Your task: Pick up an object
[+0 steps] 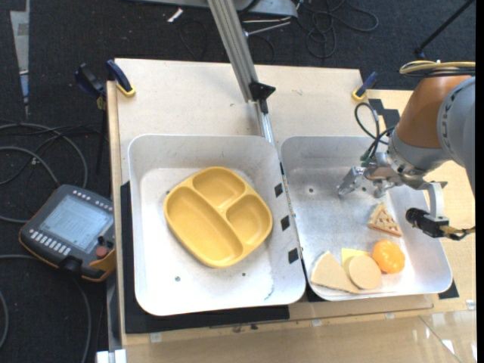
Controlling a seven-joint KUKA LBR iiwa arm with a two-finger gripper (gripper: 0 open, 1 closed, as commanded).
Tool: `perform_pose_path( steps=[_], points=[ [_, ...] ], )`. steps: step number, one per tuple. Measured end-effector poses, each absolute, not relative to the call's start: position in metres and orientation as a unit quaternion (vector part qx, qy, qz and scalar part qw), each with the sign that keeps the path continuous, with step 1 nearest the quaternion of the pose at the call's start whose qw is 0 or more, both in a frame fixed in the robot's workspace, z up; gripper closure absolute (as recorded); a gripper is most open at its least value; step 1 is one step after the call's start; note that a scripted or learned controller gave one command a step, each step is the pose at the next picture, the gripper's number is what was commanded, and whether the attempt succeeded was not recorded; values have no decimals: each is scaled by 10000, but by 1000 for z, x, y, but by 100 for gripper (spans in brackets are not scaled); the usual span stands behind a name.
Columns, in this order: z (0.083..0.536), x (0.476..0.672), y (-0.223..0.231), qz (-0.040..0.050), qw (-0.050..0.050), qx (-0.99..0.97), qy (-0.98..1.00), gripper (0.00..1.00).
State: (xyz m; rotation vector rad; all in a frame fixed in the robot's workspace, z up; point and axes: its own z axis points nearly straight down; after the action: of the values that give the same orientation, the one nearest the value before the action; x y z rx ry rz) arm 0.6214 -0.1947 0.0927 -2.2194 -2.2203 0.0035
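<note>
The food pieces sit in the right bin [302, 165], bunched at its near edge: a pale wedge [327, 272] touching a tan round [364, 272], a yellow bit [349, 255] just behind them, an orange ball [389, 256] beside those, and a cracker triangle [384, 221] a little farther back. Any of them would serve as the pick.

The gripper [361, 181] hangs over bare bin floor beyond the triangle, with nothing between its fingers; whether it is spread or closed, I cannot tell.

Risks, as I judge them: the pieces crowd the wall and each other, so a descent may nudge neighbours or clip the rim; the ball could roll off; the flat slices may slip.

The left bin [151, 165] holds a yellow divided plate [218, 216], its compartments bare.
</note>
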Motion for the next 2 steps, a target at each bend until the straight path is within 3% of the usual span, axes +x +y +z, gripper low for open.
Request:
perform_pose_path(
  steps=[1, 2],
  points=[
    [106, 623, -195, -2, -11, -7070, -7072, 100],
    [151, 621, -200, -12, -27, -7074, -7068, 100]
  ],
)
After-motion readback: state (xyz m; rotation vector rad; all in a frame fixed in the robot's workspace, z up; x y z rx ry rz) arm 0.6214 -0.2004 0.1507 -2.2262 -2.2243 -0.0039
